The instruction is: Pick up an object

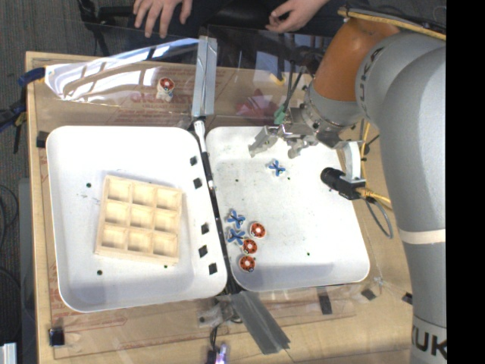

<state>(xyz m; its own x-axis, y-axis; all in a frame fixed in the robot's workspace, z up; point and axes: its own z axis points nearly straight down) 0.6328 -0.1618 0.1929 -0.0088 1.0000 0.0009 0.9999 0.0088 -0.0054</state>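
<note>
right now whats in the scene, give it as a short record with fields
left bin: holds a wooden tray with nine square compartments
right bin: one small blue piece near the back; two blue pieces and three red-and-white round pieces clustered at the front left
gripper: over the back of the right bin, just above the lone blue piece, fingers spread, nothing between them
outside the bins: one red-and-white round piece behind the left bin
background: a person's hands at the far edge of the bench
</note>
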